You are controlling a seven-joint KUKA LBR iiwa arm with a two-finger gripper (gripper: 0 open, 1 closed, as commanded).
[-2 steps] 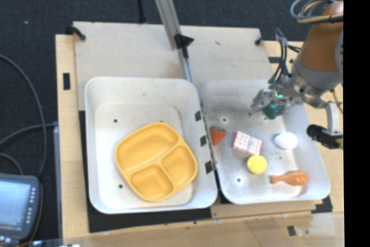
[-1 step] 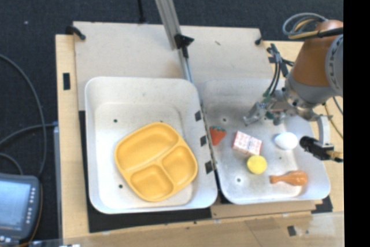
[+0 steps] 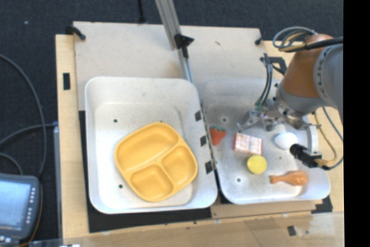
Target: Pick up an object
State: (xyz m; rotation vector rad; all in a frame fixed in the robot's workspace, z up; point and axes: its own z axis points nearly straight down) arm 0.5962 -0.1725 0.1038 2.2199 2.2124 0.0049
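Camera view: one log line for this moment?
arm over right bin | gripper low, nothing seen held | yellow ball, red-white packet loose | yellow tray in left bin

The grey arm point(image 3: 326, 75) reaches in from the right, its orange band point(image 3: 300, 69) sitting above the wrist. The wrist points down and leftward, and the gripper point(image 3: 257, 118) hangs low, with cables looping beside the wrist.

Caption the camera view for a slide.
Arm's gripper above right bin holding small items; yellow divided tray in left bin.
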